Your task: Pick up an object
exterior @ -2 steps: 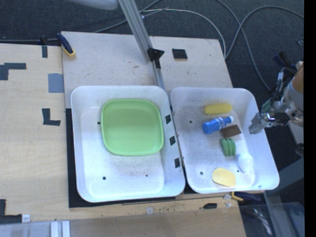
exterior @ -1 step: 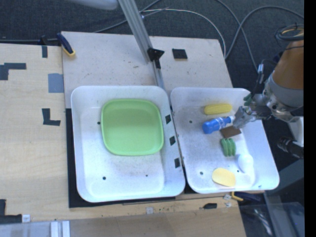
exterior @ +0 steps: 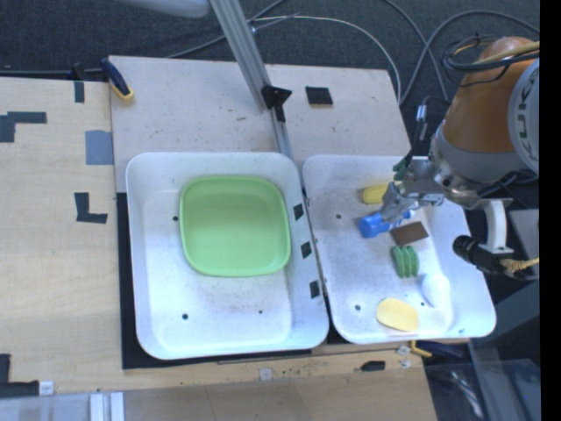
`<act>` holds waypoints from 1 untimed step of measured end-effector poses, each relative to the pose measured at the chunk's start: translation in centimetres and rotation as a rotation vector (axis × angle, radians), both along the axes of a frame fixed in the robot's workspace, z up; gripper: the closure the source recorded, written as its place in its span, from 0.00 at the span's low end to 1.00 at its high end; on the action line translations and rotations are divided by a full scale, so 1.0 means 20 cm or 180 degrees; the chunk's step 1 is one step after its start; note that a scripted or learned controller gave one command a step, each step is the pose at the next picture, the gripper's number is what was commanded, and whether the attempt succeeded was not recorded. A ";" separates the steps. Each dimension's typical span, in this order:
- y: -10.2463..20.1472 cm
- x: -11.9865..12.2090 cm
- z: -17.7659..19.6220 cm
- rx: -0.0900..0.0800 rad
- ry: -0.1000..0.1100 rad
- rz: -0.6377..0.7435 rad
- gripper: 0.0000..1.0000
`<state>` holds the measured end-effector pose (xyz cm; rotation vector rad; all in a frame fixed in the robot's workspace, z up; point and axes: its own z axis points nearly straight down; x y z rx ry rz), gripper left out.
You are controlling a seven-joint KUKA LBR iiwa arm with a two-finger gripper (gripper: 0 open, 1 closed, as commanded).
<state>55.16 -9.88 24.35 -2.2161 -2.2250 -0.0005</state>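
My gripper [exterior: 396, 207] hangs over the right bin [exterior: 342, 305], its tips just above and right of a small blue object [exterior: 372, 226]. A yellow piece [exterior: 375, 194] lies just left of the gripper. Below it lie a brown block [exterior: 409, 232], a green ridged object [exterior: 405, 260], a white object [exterior: 436, 288] and a yellow oval piece [exterior: 398, 315]. From this angle the fingers are too small and cluttered to read.
The left bin [exterior: 149, 261] holds a green square plate [exterior: 235, 225]. A slanted metal pole [exterior: 245, 46] crosses the bench behind the bins. Black clips [exterior: 304, 248] sit on the wall between the bins. Cables [exterior: 351, 24] run at the back right.
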 end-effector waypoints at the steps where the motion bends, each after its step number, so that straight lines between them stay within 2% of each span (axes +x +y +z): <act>1: 0.26 0.07 0.03 0.0000 0.0000 0.0000 1.00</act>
